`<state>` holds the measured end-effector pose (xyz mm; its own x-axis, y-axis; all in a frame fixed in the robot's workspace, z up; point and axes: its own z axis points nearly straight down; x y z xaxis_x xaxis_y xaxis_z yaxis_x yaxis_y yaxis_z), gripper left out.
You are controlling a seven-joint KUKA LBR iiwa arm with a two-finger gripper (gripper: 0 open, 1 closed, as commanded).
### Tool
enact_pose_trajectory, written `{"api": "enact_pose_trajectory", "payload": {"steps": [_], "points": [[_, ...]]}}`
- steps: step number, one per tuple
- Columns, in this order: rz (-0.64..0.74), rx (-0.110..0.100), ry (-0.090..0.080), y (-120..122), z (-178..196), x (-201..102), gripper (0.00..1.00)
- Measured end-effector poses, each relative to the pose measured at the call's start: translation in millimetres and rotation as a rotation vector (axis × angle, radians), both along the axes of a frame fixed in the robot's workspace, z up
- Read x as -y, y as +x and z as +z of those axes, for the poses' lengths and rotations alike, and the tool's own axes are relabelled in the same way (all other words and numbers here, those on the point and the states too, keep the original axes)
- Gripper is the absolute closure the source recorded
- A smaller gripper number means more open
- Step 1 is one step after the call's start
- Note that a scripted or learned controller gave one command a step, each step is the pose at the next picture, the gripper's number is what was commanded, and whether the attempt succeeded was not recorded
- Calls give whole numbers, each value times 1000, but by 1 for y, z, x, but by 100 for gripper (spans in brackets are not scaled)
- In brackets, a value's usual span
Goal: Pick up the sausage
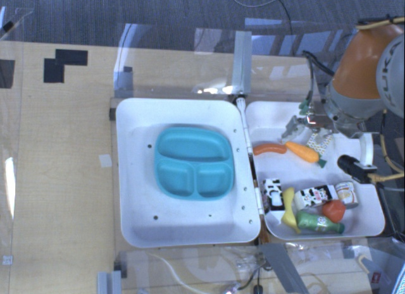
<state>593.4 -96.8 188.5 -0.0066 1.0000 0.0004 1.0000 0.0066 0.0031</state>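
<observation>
The sausage (269,149) is a short red-orange link lying flat on the floor of the right bin (266,117), close to its left wall. An orange carrot (302,152) lies just to its right, almost touching its end. My gripper (308,134) hangs over the upper middle of the right bin, above the carrot and to the right of the sausage. Its fingers are spread open, with nothing held between them.
The left bin (136,160) holds a blue divided plate (194,162). At the front of the right bin are a black-and-white carton (272,195), a banana (288,209), a milk carton (314,196), a tomato (333,210), a green bottle (319,223) and a can (345,193).
</observation>
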Motion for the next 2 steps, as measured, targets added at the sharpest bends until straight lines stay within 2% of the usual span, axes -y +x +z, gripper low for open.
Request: {"api": "enact_pose_trajectory", "payload": {"steps": [1, 2], "points": [[169, 2, -1, 24, -35, -14, 0], [158, 4, -1, 41, 7, -28, 0]]}}
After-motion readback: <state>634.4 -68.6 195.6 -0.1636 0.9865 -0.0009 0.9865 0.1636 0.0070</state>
